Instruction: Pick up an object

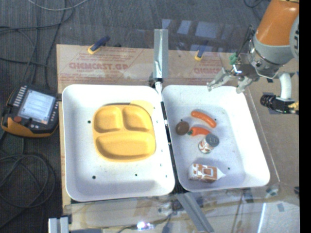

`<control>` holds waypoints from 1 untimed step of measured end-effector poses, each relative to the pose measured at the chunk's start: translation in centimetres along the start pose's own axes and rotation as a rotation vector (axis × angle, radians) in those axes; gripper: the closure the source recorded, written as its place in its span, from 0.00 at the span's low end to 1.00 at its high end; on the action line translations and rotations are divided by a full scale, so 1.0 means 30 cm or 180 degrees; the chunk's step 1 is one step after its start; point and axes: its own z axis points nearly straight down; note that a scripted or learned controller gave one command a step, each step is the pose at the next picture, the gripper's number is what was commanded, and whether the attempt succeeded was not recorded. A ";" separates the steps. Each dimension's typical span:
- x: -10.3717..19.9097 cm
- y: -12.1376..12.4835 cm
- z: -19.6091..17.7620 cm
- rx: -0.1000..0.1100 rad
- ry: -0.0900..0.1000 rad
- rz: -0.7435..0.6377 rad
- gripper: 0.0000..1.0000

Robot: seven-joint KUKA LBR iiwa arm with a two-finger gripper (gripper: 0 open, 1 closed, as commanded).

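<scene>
So far nothing is lifted: our end effector point(227, 81) hangs over the right bin's point(252, 130) far rim, fingers spread and bare, while the sausage point(203, 117) lies in that bin, untouched.

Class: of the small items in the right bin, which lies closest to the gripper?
The orange sausage. It sits highest in the right bin, just below the gripper; the brown ball, can and carton lie farther down.
</scene>
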 end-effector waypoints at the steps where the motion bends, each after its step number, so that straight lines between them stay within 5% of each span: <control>1: -0.011 -0.062 0.431 0.0001 0.0003 -0.0702 0.00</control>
